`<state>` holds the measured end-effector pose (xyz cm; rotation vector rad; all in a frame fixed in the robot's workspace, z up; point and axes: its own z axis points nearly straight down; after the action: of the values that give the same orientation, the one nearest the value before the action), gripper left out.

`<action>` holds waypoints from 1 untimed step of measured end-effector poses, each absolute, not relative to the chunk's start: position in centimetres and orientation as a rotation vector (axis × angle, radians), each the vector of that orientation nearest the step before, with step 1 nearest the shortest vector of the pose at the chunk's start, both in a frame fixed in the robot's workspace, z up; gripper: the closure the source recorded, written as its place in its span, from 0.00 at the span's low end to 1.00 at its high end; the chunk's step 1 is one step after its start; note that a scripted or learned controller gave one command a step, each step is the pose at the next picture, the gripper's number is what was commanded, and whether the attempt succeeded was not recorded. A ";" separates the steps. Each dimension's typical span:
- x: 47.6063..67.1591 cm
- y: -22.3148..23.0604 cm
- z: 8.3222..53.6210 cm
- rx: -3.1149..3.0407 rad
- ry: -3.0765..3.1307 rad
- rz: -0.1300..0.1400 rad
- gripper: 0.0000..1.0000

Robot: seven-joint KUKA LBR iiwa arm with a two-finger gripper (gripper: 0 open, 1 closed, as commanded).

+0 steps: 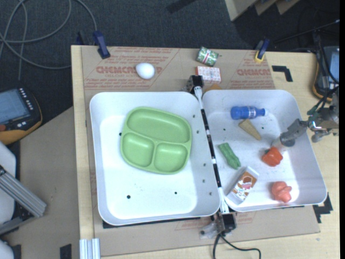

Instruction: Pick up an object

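The right bin [302,112] holds several things: a blue bottle [247,112] lying at the back, a tan wedge [249,128] just in front of it, a green stick-like piece [230,155], a red pepper-like toy [273,156], an orange-red toy [280,191] and a small printed carton [244,185] at the front rim. My gripper [291,135] reaches in from the right edge and hangs low over the bin's right side. It is just above and to the right of the red toy. Nothing shows in its grasp.
A green divided plate [156,140] lies in the left bin [108,188]. Behind the bins, on the cardboard, sit a white egg [144,69], a green can [207,56] and a small patterned box [208,73]. Blue clamps [101,43] hold the back edge.
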<state>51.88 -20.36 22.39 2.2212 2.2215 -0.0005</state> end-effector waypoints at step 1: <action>50.8 -20.0 8.5 2.221 2.221 0.000 0.00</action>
<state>50.79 -19.98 8.45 2.2208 2.2208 0.0002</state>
